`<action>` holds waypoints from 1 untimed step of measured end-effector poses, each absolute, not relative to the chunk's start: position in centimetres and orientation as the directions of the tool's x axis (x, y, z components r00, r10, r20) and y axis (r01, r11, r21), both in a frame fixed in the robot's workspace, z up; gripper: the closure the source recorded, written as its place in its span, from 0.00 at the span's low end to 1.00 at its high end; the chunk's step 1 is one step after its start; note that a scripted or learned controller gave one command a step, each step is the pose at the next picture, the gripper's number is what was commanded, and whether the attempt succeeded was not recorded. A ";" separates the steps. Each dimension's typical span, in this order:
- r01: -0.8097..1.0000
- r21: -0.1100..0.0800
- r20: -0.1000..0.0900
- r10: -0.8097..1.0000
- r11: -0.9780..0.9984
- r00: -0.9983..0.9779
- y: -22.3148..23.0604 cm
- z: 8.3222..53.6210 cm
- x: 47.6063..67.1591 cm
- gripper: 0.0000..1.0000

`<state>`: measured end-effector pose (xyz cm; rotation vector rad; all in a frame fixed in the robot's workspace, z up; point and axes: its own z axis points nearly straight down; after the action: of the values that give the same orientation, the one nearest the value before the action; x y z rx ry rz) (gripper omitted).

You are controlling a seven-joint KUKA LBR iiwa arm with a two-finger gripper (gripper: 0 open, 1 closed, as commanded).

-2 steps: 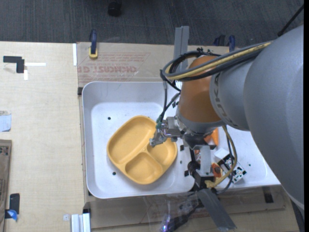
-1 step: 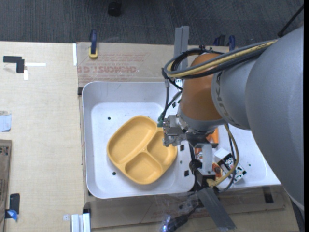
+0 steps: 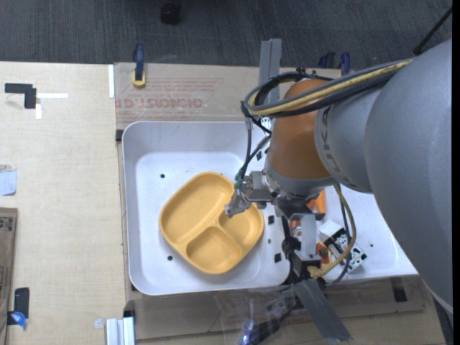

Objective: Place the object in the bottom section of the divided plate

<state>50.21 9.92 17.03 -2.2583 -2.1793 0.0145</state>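
A yellow plate (image 3: 210, 223) lies in a white bin (image 3: 144, 192), the gripper (image 3: 237, 205) hovering at its 2 o'clock rim, finger state unclear and no carried object discernible, so placing into the 6 o'clock section seemingly remains ahead.

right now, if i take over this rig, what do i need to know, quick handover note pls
Gripper: low over the right rim of the divided plate; I cannot tell its state or whether it carries anything.
Divided plate: yellow, three sections, tilted in the white bin; all visible sections look bare.
Object: not identified; some orange and white items lie partly behind the arm to the plate's right.
Done: nothing placed in the plate so far.
Left: get the object into the bottom section.
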 end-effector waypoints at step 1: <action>0.999 -0.012 -0.006 0.999 -0.038 0.038 9.8 17.8 50.2 1.00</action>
<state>50.22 9.76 17.82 -2.2598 -2.1763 0.0204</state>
